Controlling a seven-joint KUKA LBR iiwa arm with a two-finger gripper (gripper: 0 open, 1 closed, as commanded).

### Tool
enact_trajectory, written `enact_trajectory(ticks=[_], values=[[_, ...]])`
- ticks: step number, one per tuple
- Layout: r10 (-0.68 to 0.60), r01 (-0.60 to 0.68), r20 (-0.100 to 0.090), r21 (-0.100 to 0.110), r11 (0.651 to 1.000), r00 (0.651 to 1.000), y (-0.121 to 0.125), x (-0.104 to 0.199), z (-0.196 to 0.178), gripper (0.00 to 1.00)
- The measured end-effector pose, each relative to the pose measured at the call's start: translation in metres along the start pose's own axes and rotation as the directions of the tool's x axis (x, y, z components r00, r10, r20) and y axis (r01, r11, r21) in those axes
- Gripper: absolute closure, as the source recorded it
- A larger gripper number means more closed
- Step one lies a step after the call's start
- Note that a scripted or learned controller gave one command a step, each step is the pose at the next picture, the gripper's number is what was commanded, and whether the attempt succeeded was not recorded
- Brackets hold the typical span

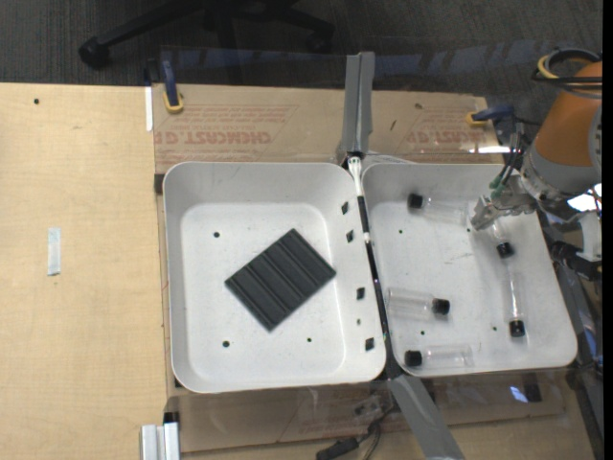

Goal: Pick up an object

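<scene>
Wood bench (77,209); gripper (486,214) over right bin (565,348) (clear tubes inside)

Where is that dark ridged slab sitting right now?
The dark ridged slab lies flat and turned at an angle near the middle of the left bin, across the divider from the right bin with its clear tubes.

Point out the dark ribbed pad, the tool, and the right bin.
dark ribbed pad (281,278): camera view, centre of its top face.
tool (487,215): camera view, its tip.
right bin (565,338): camera view, right wall.
</scene>
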State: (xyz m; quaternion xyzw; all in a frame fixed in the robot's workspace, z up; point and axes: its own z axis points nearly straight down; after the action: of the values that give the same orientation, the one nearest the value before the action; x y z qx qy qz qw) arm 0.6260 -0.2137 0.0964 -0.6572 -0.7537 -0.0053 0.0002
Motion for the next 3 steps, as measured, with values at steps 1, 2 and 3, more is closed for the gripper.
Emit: enact_trajectory(ticks=[1, 2, 3], values=[[-0.007, 0.007, 0.007, 0.009, 1.000, 1.000, -0.0516, 0.0376, 0.0048, 0.00], [-0.003, 0.003, 0.008, 0.008, 1.000, 1.000, -0.0520, 0.0361, -0.0044, 1.00], [-0.003, 0.003, 0.008, 0.008, 1.000, 1.000, -0.0520, 0.0362, -0.0044, 0.00]])
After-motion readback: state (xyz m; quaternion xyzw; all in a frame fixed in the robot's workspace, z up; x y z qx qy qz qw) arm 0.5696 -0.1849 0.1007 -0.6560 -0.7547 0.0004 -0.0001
